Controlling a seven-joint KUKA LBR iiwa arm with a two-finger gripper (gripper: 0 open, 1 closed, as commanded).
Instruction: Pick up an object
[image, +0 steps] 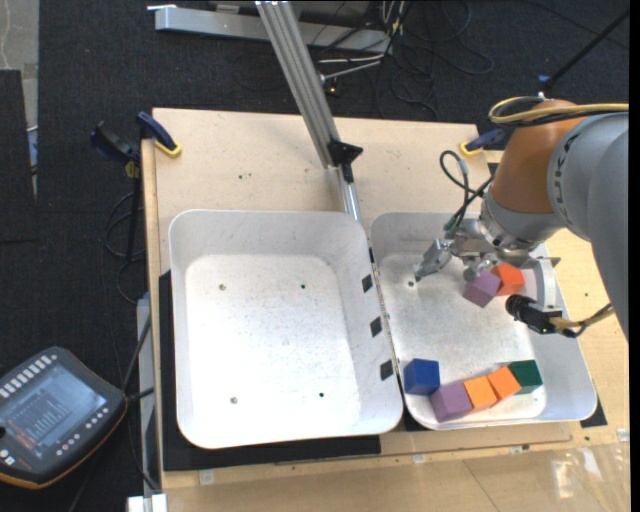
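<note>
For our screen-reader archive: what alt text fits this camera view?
A grey robot arm reaches over the right bin, which holds blue, purple, orange and green blocks. The left bin sits alongside.

Legible text: none | Labels, brands, numbers, signs: none readable | Handheld pendant (50, 415) at lower left: screen lit, content too small and blurred to be read | Black tabs on the divider edge between the bins (380, 325): carried no discernible markings | Blocks: plain faces, unmarked

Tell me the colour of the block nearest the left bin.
Blue, seen in the camera view.
</note>
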